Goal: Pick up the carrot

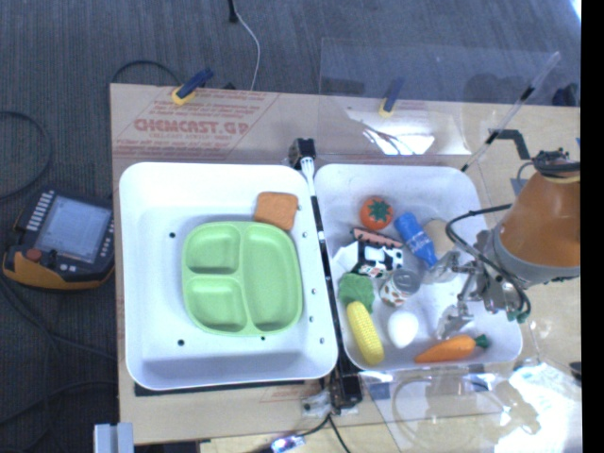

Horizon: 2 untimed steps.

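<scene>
While the pincer [456,317] hangs just above and left of the carrot [445,349], you cannot tell from this slanted view whether it is open or closed, and nothing is seen in its grip. You'll find the carrot lying flat at the lower right of the frame, in the right bin [491,201], its green top pointing right toward the bin wall. Bring the pincer down over the orange body, jaws set across the narrow width, and keep clear of the white egg [403,328] just to its left. Both bins sit on a pale counter [151,144] over grey carpet [75,45], with a handheld controller [61,241] at the far left.
</scene>
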Each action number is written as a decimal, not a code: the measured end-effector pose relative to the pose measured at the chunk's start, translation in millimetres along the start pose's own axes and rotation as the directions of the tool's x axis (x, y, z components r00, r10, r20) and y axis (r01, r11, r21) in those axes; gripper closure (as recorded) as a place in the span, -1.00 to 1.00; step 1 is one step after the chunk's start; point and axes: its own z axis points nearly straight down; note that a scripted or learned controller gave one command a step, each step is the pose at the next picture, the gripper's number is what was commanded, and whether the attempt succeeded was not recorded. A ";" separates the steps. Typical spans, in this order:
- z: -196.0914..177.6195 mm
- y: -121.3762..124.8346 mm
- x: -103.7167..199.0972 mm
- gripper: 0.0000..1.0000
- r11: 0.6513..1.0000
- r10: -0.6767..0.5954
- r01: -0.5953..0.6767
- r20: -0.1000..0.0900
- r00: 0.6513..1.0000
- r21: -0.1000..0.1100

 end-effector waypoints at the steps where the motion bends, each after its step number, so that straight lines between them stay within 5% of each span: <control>1: 1.3 -7.0 3.0 -1.00 0.949 -0.316 0.316 -0.010 0.949 0.010; 2: -56.2 -11.3 3.7 -1.00 0.931 -0.366 0.366 -0.034 0.930 0.002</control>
